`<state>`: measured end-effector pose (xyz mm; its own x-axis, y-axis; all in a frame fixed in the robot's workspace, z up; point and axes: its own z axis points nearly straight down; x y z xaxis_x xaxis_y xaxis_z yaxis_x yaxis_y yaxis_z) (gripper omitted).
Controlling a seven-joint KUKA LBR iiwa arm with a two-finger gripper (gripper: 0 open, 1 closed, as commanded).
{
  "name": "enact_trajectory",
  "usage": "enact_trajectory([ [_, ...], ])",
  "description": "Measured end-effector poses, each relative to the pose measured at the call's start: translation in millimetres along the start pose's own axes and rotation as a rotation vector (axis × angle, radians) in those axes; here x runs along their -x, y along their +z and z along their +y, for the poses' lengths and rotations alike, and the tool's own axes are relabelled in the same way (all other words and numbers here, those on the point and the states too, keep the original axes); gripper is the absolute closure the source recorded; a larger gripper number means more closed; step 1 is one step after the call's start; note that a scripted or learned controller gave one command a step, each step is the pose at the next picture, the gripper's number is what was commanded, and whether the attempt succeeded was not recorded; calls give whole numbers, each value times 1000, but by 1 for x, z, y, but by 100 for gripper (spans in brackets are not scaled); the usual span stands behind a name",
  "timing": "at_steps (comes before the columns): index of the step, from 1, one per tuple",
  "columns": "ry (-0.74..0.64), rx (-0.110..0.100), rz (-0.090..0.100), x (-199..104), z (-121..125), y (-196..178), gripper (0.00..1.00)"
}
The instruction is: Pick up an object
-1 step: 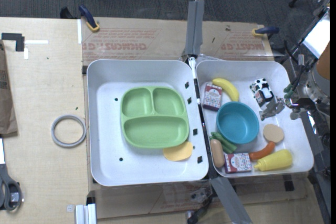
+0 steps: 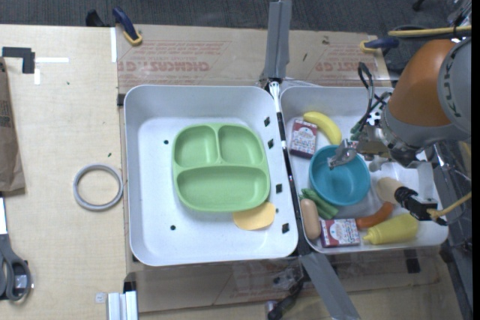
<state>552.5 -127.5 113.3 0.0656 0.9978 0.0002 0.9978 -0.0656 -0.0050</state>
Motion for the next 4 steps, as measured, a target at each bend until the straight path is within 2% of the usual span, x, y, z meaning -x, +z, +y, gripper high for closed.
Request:
enact_trajectory([
  [1, -322, 7, -3, 8, -34, 20, 0],
  [2, -317, 13, -4, 9, -32, 10, 100],
  [3, -109, 24, -17, -74, 12, -85, 100],
  [4, -394, 3, -3, -56, 24, -136, 100],
])
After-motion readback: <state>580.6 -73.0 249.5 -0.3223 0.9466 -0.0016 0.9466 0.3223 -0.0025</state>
